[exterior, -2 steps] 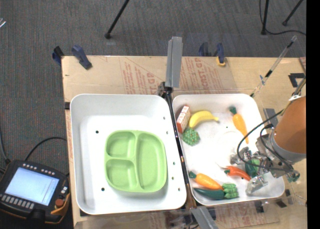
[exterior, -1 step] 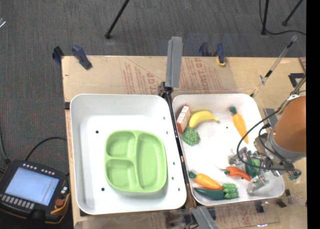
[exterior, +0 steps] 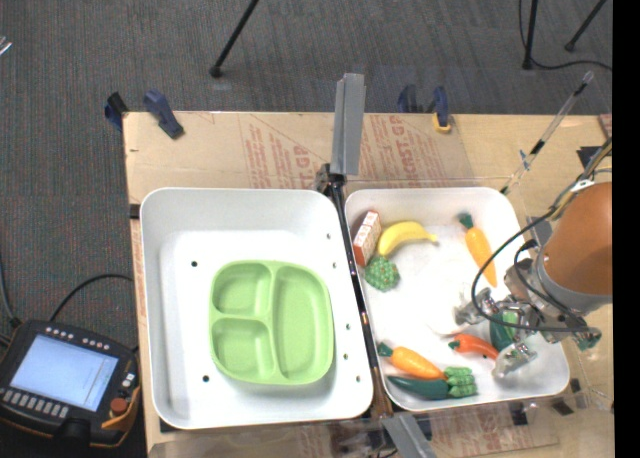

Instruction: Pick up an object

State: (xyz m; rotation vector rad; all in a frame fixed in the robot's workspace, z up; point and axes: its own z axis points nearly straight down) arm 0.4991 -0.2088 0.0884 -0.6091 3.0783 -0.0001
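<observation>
Near edge, R bin (exterior: 540, 386): green toy veg (exterior: 432, 383) lying flat w/ a small carrot (exterior: 415, 360) touching just above it. Next to these, right side, an orange-red toy piece (exterior: 474, 346) just beside the gripper (exterior: 506, 334). Gripper low in the bin's right part, over the toy cluster; a dark green item (exterior: 500, 332) sits partly under it. Fingers are lost in cables and metal bits, so can't tell how wide they stand or if anything is caught between them.

L bin (exterior: 160, 246): light green divided plate (exterior: 272, 323), middle of bin.

Farther back in R bin: broccoli (exterior: 381, 273), banana (exterior: 405, 236), small red-white box (exterior: 366, 237) near the divider wall, long carrot (exterior: 480, 247) toward the far right.

Likely target, judging by position: the orange-red piece or the dark green one by the gripper. Prob. hollow plastic: light, stiff, smooth, so apt to slip or skid. Best hold: across the narrow mid-body, not the tapered end.
</observation>
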